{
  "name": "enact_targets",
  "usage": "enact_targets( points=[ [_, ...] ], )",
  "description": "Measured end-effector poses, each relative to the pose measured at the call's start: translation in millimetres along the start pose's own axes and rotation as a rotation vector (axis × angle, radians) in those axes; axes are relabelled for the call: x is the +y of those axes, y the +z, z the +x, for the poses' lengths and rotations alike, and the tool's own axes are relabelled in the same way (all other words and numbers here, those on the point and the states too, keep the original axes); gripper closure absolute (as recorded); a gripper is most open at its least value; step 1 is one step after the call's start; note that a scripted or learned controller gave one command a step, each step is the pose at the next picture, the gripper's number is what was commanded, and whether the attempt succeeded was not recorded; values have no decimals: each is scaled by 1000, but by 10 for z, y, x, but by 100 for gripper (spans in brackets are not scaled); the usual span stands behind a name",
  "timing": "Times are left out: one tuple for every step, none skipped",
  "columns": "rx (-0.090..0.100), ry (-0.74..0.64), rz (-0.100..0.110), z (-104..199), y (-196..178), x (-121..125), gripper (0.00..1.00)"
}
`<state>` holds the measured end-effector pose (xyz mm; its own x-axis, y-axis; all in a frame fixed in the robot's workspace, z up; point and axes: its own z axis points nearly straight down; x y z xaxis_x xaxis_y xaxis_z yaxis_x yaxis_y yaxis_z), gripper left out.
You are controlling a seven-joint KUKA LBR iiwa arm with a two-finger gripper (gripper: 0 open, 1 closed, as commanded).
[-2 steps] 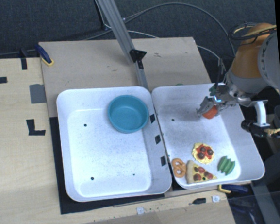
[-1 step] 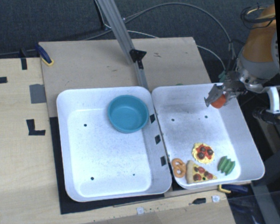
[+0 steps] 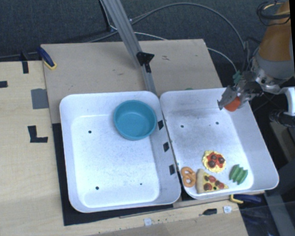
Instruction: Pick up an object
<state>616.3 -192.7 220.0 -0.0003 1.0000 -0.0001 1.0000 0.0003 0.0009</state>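
The arm (image 3: 275, 47) reaches in from the right, its orange band showing above the wrist. The gripper (image 3: 230, 100) hangs over the far right corner of the right bin (image 3: 199, 120). A small orange-red object (image 3: 232, 104) sits between its dark fingers, held clear of the bin floor.

In the right bin, along the near wall, lie four toy foods. A pretzel (image 3: 188, 176) is leftmost. Just beside it is a pizza slice (image 3: 209, 182). A round pizza (image 3: 214, 161) lies a little farther in, close to the slice. A green piece (image 3: 238, 174) lies to the right of both, near the right wall.

The left bin (image 3: 111, 169) holds a blue bowl (image 3: 134, 119), upright, at its far right corner, close to the far wall.

A grey metal bar (image 3: 127, 32) runs from the far side down to the gap between the two bins. Cables (image 3: 200, 12) loop across the dark floor beyond the bench.
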Motion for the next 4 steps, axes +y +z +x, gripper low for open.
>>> enact_targets(
  points=[
    [1,-4,0,606,-55,-113,100],
    [1,-4,1,1095,-33,-144,100],
    [1,-4,2,1624,-32,-197,100],
    [1,-4,1,2084,-128,-438,100]
  ],
)
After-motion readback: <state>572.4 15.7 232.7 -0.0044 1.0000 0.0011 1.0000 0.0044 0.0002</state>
